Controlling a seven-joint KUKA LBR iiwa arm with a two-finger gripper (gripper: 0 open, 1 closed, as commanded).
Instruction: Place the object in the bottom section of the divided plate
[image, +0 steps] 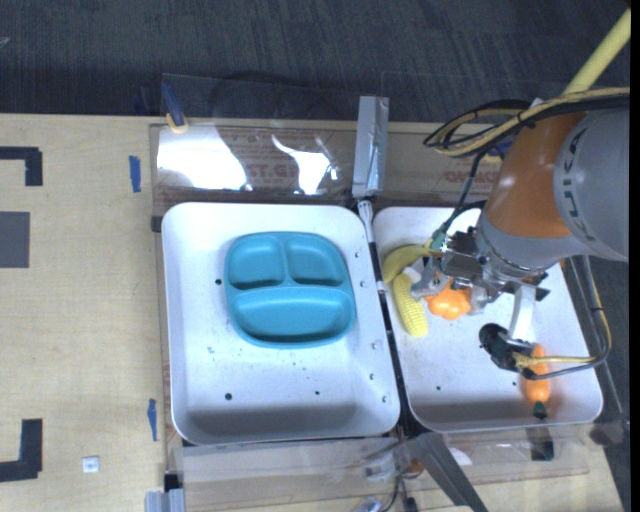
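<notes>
A blue divided plate (290, 287) lies in the left bin (200, 380), with two small sections at the far side and one wide section at the near side. All three sections are bare. My gripper (452, 289) hangs low over the right bin (450, 395), directly on top of a small orange fruit (449, 305). The gripper body hides the top of that fruit. Just left of it lie a yellow corn cob (409, 305) and a yellow banana (398, 261).
An orange carrot (538, 377) with a green tip lies at the right bin's near right corner. A metal divider (370, 150) stands behind the two bins. Bare floor shows in the right bin's near left part.
</notes>
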